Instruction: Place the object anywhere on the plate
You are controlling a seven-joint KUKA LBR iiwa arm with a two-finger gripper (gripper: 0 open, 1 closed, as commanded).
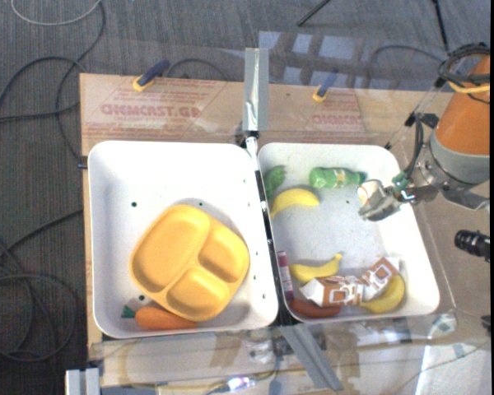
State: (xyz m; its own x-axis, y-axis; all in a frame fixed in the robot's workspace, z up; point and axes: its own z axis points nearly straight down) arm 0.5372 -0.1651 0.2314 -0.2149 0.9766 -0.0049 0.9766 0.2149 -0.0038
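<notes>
A yellow sectioned plate (191, 260) lies tilted in the left bin (115, 171). An orange carrot (158, 318) sits just below the plate's front edge. In the right bin (346, 237) lie a green bottle (336, 177), a green leafy item (275, 178), a yellow banana (294, 199), a second banana (318, 267), a third banana (388, 296), an orange and white carton (346, 289) and a red-brown item (313, 308). My gripper (375, 204) hangs over the right bin's upper right part, right of the green bottle. I see nothing between its fingers.
A metal divider strip (252, 89) runs between the bins at the back. Cardboard (165, 109) lies under both bins. Cables (33, 72) trail on the carpet at the left. A thin red stick (282, 271) rests by the right bin's left wall.
</notes>
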